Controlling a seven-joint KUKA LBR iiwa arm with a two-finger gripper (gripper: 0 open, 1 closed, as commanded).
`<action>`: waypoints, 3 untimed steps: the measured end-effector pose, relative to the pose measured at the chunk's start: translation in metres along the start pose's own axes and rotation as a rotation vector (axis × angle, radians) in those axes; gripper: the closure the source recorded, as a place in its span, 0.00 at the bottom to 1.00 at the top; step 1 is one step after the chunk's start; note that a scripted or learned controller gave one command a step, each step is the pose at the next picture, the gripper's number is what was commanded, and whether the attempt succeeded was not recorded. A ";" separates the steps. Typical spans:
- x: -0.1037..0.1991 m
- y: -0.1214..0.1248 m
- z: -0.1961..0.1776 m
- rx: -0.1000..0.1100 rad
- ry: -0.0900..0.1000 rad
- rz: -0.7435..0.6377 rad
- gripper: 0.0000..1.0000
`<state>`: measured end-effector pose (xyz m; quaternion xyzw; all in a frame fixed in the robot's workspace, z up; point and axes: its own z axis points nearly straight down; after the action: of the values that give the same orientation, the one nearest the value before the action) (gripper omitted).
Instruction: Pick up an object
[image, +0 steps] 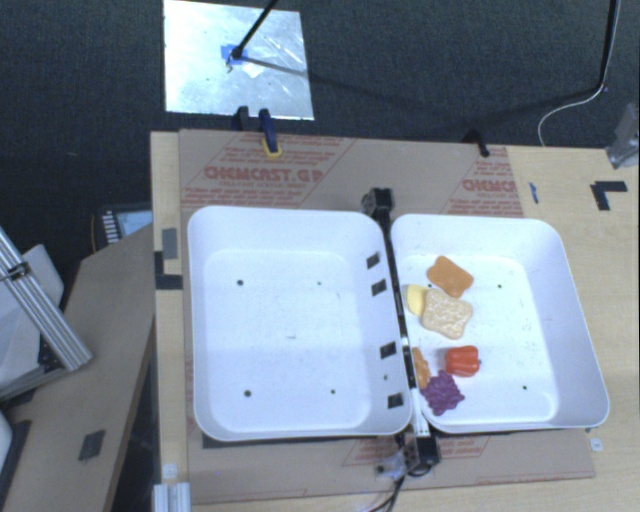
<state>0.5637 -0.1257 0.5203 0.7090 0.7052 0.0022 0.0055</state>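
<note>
Orange rounded toy block (450, 275), centre-right of the frame in the right-hand white plastic bin (572, 300), looks my easiest pick: I'd descend straight over it, clear of the tan biscuit (446, 314) just below, though my gripper's state I cannot tell.

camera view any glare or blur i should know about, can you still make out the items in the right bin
Camera view: soft, slightly grainy; glare on the foil sheet up top; white bins evenly lit, faint shadows. Right bin items readable: orange piece, tan cracker, red piece, purple cluster.
</note>
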 end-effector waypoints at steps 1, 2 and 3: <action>-0.088 -0.081 -0.018 0.005 -0.001 0.005 1.00; 0.011 -0.079 0.130 0.023 0.010 -0.017 1.00; -0.052 -0.077 -0.010 -0.008 -0.003 -0.002 1.00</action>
<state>0.4862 -0.1773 0.5294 0.7082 0.7059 0.0037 0.0094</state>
